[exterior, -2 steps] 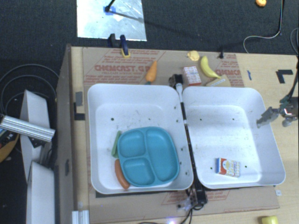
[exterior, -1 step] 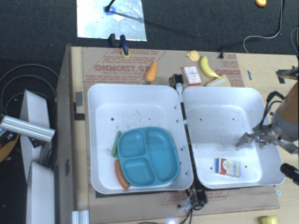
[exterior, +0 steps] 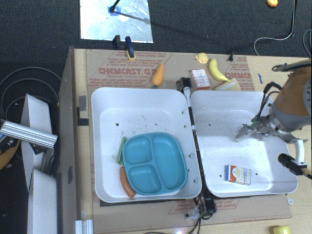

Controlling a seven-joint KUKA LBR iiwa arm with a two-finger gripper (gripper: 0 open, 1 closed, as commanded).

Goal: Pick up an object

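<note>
The end effector [exterior: 242, 132] hovers low over the right bin [exterior: 214, 106], its fingers apart with nothing between them. A small white carton [exterior: 237, 174] lies near the bin's front, well apart from it. The left bin [exterior: 141, 104] holds a blue divided plate [exterior: 153, 162].

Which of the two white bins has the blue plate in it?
The left bin. The blue divided plate lies in its near half, while the right bin holds a small carton and the gripper.
</note>
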